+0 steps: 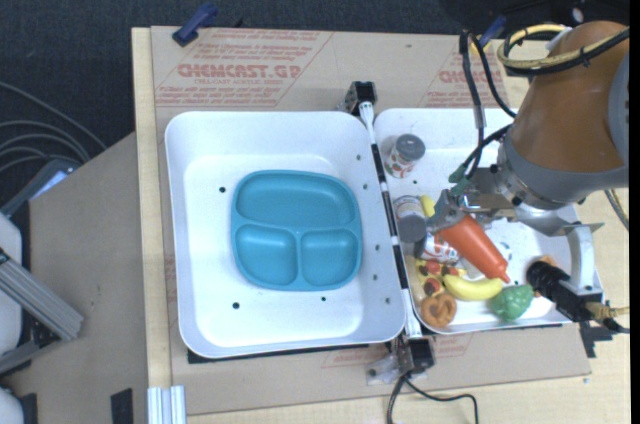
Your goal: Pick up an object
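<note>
Over the right bin (560,317) you have the arm (575,122) reaching in from the right, its orange band broad above the wrist. Your jaws (452,210) sit low at the bin's middle, just above the thick end of a toy carrot (478,248); whether they are spread or pressed together you cannot tell, since the wrist body covers them.

Look at the cluster beneath: the carrot lies slantwise, with a yellow banana (474,288) just below it and a green broccoli piece (511,302) touching the banana's right end. A pretzel-shaped brown piece (438,310) rests at the bin's lower left corner. Two small cans stand along the left wall, one with a red label (405,154) toward the top and another (408,215) lower, just left of the jaws.

Across the divider, the left bin (190,212) holds a blue compartment plate (297,229) lying flat at its centre. Both bins sit on the counter (260,72).
</note>
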Available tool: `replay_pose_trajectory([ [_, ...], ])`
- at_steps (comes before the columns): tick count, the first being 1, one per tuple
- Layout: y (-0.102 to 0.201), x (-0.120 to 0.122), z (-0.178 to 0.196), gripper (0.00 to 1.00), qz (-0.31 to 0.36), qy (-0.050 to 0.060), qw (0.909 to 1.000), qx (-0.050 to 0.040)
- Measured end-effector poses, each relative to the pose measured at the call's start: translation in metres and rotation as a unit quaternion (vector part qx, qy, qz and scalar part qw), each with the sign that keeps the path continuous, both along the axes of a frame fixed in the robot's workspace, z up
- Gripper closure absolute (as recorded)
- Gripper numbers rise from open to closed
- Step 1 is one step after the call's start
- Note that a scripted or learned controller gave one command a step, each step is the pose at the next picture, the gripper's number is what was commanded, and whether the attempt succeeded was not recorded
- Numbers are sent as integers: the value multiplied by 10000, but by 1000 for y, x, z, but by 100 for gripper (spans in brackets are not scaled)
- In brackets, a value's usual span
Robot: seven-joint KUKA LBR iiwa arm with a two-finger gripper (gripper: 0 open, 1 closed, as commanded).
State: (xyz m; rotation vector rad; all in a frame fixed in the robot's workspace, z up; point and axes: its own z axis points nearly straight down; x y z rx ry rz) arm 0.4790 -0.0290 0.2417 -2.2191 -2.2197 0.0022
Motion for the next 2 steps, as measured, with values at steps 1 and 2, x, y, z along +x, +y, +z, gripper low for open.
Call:
replay_pose_trajectory([
  [1,23,0,18,100,1,-16,10000,-6],
  [2,-12,0,18,100,-4,-17,10000,-10],
])
